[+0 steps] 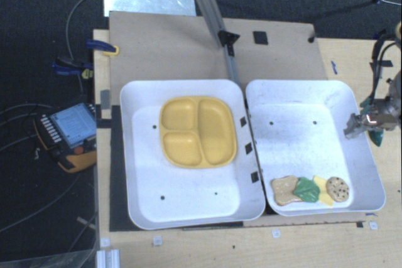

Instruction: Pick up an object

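Cookie (338,188) at right bin's (301,103) front; gripper (363,124) over its right rim, grip state unclear.

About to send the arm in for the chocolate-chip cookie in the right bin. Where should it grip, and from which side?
Come straight down on the cookie and pinch across its round edge along the near-far line. It lies flat near the right bin front-right corner, with the yellow piece touching its left side, so the left-right line looks crowded. The gripper is by the right wall.

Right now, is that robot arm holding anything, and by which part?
It cannot be told. The end effector sits at the right bin's right rim, too blurred to read; the small food-shaped toys lie apart at the bin's near edge.
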You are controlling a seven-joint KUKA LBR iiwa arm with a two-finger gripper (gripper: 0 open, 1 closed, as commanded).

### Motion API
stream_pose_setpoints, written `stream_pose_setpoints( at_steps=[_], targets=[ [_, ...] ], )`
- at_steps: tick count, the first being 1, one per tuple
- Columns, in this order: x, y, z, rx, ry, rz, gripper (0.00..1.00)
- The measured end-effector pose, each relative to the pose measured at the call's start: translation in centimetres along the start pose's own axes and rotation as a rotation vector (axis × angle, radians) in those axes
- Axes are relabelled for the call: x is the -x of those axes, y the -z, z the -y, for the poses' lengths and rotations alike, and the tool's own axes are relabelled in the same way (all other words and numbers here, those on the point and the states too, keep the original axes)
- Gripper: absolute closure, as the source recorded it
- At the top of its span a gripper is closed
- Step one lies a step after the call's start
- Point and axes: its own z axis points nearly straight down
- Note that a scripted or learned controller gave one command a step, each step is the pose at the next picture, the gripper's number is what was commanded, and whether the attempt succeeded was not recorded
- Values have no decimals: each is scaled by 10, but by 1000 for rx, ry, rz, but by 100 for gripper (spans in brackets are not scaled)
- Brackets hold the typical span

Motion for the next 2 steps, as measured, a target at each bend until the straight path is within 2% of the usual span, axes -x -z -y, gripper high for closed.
stream_pose_setpoints(
  at_steps=[2],
  targets=[
    [-104,-4,6,-4,6,-4,100]
  ],
)
